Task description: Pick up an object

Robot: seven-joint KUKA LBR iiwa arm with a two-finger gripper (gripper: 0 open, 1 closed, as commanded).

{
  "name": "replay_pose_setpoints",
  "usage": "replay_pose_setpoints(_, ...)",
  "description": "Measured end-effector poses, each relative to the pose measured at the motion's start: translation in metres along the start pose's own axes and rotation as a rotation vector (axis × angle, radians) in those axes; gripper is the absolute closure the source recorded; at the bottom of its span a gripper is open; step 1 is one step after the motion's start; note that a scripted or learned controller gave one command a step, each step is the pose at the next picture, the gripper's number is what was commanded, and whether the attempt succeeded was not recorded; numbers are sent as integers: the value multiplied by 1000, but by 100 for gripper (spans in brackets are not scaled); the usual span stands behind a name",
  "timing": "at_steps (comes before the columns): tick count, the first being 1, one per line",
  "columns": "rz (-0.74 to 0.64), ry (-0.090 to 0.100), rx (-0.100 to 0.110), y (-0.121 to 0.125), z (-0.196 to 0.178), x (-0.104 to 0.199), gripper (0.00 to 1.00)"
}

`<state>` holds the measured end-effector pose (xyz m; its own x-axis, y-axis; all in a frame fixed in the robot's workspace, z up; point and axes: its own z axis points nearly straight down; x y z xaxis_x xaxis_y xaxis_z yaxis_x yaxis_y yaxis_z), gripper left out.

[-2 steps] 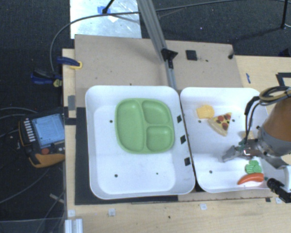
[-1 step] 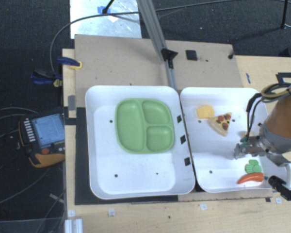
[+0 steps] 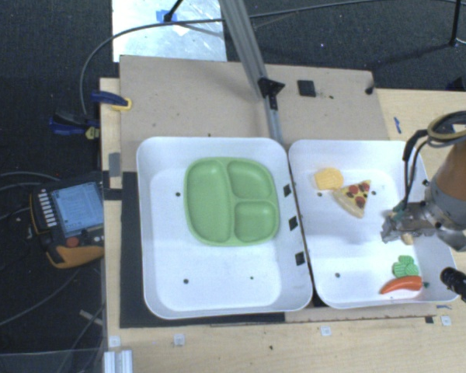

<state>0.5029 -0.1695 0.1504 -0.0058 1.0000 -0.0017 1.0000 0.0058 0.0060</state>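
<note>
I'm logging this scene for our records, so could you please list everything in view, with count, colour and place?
bins: 2, white, side by side on the bench
plate: 1, green, three compartments, in the left bin
yellow piece: 1, yellow, right bin, far side
pizza slice: 1, tan with red spots, right bin, touching the yellow piece
carrot: 1, orange with green top, right bin, near right corner
clamps: 2, blue and yellow, at the bench's left edge
pendant: 1, blue screen with orange case, left of the bench
arm: 1, grey with orange band, over the right bin
gripper: 1, grey, above the right bin between pizza slice and carrot
</note>
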Motion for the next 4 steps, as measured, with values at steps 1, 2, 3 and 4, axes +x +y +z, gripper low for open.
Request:
replay_pose_setpoints(1, -1, 0, -2, 4, -61, 7, 100)
replay_pose_setpoints(2, 0, 0, -1, 2, -105, 5, 100)
replay_pose_setpoints(3, -4, 3, 4, 2, -90, 59, 100)
replay_pose_setpoints(4, -4, 3, 4, -2, -94, 105, 100)
